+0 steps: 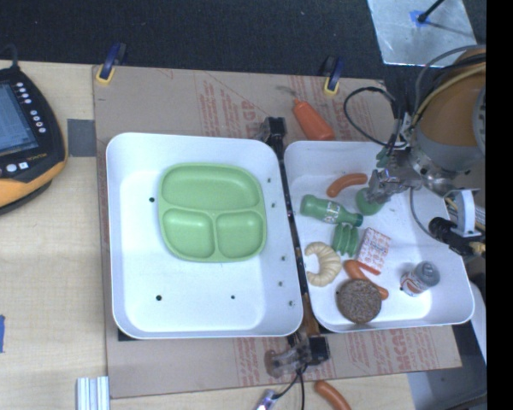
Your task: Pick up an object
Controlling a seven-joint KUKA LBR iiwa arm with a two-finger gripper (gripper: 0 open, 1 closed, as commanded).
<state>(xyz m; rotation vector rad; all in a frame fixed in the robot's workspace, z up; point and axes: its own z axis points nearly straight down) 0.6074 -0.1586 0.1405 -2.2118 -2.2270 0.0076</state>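
Observation:
The right bin (pixel 436 314) holds several small things: an orange sausage (pixel 348 183), a green bottle (pixel 329 209) lying on its side, a green packet (pixel 345 239), a red-and-white card (pixel 375 248), a croissant (pixel 322 263), a brown round patty (pixel 359 301) and a small jar (pixel 419 278). My gripper (pixel 381 184) reaches in from the right and hangs low at the bin's upper middle. It is right over a green round object (pixel 368 202), just right of the sausage. Nothing is seen lifted.
The left bin (pixel 137 297) holds a green divided plate (pixel 212 210). An orange carrot-like piece (pixel 311 120) lies on the cardboard behind the bins, another (pixel 333 393) in front. A teach pendant (pixel 17 139) sits far left. Black cables (pixel 368 101) loop near the arm.

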